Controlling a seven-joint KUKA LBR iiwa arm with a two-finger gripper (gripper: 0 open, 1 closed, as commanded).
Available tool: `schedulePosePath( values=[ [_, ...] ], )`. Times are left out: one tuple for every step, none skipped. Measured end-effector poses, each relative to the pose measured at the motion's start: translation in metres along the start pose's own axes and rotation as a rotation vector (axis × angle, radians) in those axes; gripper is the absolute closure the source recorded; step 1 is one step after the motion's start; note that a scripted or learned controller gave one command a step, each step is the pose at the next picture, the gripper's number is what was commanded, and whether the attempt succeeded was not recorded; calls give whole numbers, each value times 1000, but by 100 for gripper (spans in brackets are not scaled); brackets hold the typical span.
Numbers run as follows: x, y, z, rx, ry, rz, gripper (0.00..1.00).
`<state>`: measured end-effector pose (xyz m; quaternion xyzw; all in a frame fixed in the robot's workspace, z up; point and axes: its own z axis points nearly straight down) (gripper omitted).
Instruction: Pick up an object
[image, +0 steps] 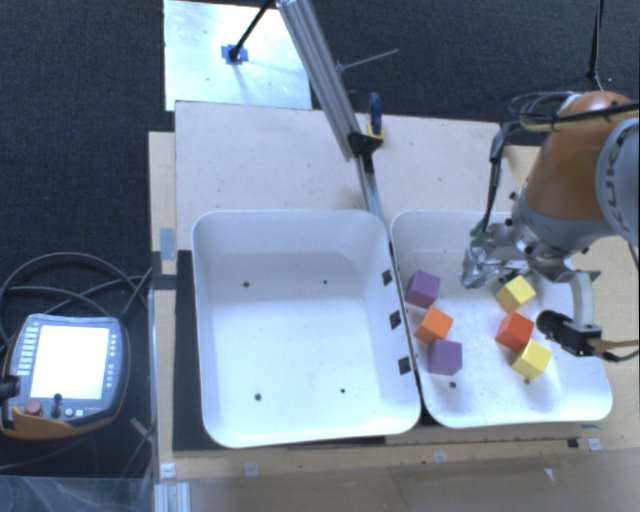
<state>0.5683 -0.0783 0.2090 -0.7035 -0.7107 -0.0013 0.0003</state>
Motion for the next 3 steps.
schedulePosePath(
  values=[
    [57,5,4,0,0,-1,100],
    [108,7,8,1,0,-1,100],
    [151,4,-2,0,0,-1,100]
  ],
)
